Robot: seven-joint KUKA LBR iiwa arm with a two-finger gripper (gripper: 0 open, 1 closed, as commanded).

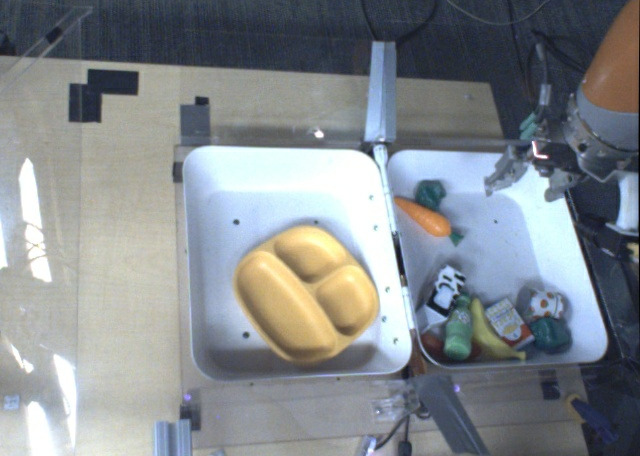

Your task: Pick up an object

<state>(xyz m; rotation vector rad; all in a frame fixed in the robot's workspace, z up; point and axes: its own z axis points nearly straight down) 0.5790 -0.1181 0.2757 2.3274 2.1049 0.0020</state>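
While the arm (610, 94) reaches in from 3 o'clock, its gripper (528, 176) hangs over the far rim of the right bin (590, 284), fingers spread and nothing between them.

Orange band uppermost, the wrist slants down toward the bin's 1 o'clock corner, one fingertip (497, 182) pointing toward 9 o'clock and the other toward the bin's right wall. Well apart from the gripper, toward 8 o'clock, a toy carrot (424, 217) lies beside a small dark-green object (431, 192) near the divider. Along the bin's 6 o'clock edge sit a black-and-white toy (449, 289), a green bottle (458, 332), a banana (491, 330), a small carton (507, 319), and a teal piece (550, 334). A large yellow moulded shape (305, 290) rests in the left bin (215, 184).
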